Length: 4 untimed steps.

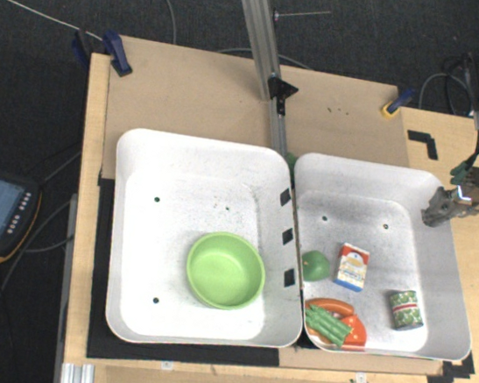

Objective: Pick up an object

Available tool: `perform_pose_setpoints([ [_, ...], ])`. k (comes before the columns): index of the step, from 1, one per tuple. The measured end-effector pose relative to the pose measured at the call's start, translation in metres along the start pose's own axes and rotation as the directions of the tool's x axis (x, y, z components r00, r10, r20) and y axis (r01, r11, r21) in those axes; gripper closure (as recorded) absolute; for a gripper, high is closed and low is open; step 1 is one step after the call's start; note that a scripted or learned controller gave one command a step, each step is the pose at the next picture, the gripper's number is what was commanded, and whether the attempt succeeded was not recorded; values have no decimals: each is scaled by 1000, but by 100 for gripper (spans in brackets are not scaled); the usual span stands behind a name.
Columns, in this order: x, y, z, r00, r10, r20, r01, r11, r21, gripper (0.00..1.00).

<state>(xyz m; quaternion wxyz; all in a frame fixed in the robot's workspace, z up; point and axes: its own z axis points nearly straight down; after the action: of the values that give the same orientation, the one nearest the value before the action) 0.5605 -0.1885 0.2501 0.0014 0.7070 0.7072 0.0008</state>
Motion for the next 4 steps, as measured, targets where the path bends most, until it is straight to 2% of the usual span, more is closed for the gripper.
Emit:
perform_pose_setpoints([
  [1,54,7,9,1000,-2,-1,2,1000,3,100],
  [3,150,14,-4,1000,-2,-1,2,1000,2,100],
  [4,196,4,-2,1000,-1,-1,1,1000,3,100],
])
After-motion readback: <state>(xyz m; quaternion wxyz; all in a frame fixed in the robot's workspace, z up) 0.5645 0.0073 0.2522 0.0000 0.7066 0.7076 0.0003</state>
